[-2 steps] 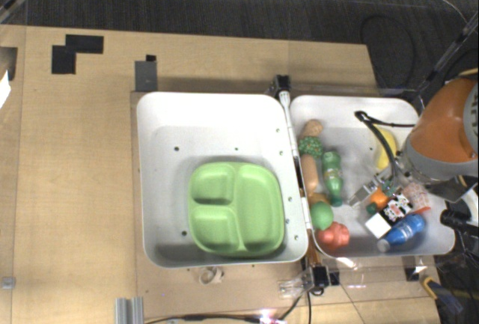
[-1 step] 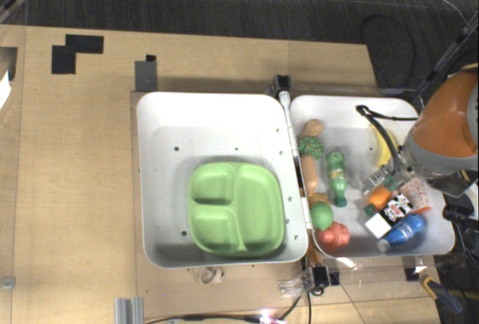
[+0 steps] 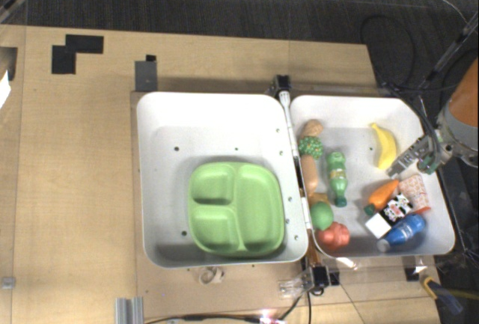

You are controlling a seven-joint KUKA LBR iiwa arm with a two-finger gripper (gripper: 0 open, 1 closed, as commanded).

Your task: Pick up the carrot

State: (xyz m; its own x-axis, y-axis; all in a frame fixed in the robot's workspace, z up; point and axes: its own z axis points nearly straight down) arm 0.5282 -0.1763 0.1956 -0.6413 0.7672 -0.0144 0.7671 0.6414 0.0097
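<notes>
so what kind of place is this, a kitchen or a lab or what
Most likely a robot lab or test cell, not a kitchen. A wooden bench bears two shallow white bins, one holding toy food such as a carrot and a banana, with a gripper reaching in and cables lying on dark carpet.

No legible text, label, brand, number or sign on anything here.

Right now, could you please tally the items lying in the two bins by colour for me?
Green: 4 (divided plate, broccoli, bottle, round fruit)
Orange: 1 (carrot)
Yellow: 1 (banana)
Red: 1 (tomato)
Tan: 1 (long stick)
Blue: 1 (blue item)
Pink: 1 (pink block)
White: 1 (small box)
Total: 11
</notes>
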